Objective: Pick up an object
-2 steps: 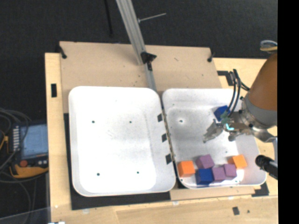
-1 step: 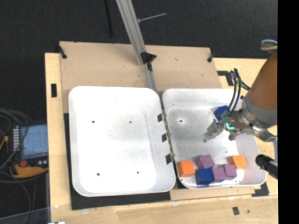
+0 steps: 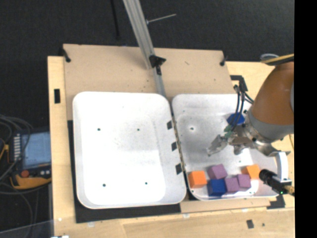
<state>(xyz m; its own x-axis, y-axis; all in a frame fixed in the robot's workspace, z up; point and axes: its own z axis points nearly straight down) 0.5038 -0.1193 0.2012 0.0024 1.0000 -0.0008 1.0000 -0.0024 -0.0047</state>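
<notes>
Several small blocks lie along the front edge of the right bin: an orange block, a purple block, a blue block, two more purple blocks, and an orange one partly under the arm. My gripper hangs over the middle of the right bin, just behind the blocks and apart from them. Nothing shows in its grasp.
The left bin sits beside the right one, with black clips along the shared rim. A slanted metal post rises behind the bins. The arm's bulky orange-brown body covers the right bin's right side.
</notes>
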